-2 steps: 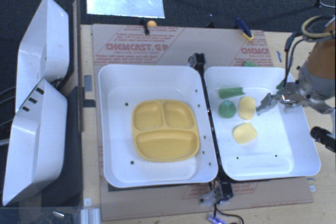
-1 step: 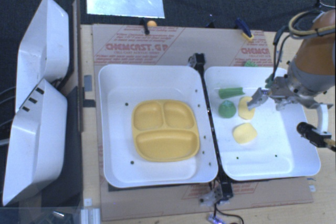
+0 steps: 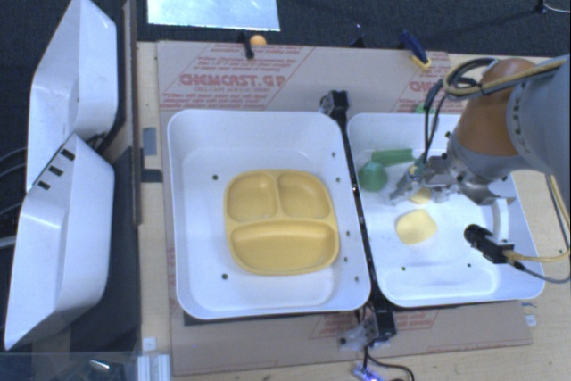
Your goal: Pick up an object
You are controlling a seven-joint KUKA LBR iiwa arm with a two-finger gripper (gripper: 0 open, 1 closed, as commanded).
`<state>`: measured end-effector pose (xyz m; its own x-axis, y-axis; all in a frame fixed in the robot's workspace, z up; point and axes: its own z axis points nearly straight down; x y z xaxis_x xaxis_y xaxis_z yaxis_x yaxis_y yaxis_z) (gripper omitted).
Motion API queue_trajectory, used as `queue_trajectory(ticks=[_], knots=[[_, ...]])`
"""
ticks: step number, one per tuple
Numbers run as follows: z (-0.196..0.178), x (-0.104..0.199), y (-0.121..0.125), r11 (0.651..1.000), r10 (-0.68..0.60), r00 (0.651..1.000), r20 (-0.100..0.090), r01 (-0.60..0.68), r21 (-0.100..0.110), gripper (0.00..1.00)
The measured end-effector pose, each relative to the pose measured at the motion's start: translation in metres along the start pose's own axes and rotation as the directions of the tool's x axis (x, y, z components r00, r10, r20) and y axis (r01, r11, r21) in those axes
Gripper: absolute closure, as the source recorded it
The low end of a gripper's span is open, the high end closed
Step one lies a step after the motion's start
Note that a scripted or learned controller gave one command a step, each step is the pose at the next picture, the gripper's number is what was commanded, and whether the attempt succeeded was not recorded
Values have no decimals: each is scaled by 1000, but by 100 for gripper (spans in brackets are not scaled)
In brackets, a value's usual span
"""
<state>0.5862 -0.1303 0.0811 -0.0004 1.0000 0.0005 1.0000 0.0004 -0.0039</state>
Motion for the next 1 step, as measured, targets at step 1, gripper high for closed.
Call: queue_trajectory(ticks=[1], knots=[[-4, 1, 36, 1000, -1, 1000, 1, 1, -6, 0]])
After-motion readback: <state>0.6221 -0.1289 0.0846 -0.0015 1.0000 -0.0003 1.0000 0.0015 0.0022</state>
